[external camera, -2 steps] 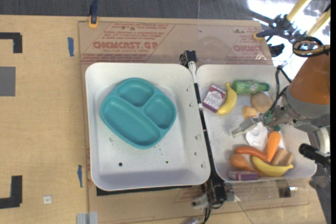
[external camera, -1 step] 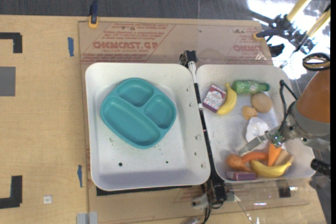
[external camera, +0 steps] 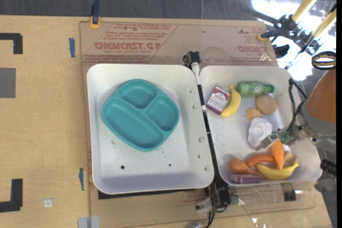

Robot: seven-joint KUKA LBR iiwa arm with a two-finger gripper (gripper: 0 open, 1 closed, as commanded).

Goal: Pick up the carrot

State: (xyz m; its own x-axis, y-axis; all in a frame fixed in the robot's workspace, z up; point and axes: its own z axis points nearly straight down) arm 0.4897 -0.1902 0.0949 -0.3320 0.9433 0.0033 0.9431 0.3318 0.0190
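The carrot (external camera: 278, 155) is a short orange cone in the right bin (external camera: 224, 141), near its front right corner. Its wide end points up and its tip points down over a yellow banana (external camera: 277, 171). My gripper (external camera: 282, 139) comes in from the right, under the orange band of the arm (external camera: 326, 100). It sits right at the carrot's wide end, and its fingers look shut on that end.
Around the carrot lie a white object (external camera: 260, 131), an orange toy (external camera: 255, 160) and a purple piece (external camera: 244, 179). Farther back are a green bottle (external camera: 255, 88), a second banana (external camera: 233, 102), a tan potato (external camera: 266, 104) and a red packet (external camera: 217, 100). A teal divided plate (external camera: 140, 114) sits in the left bin (external camera: 107, 168).
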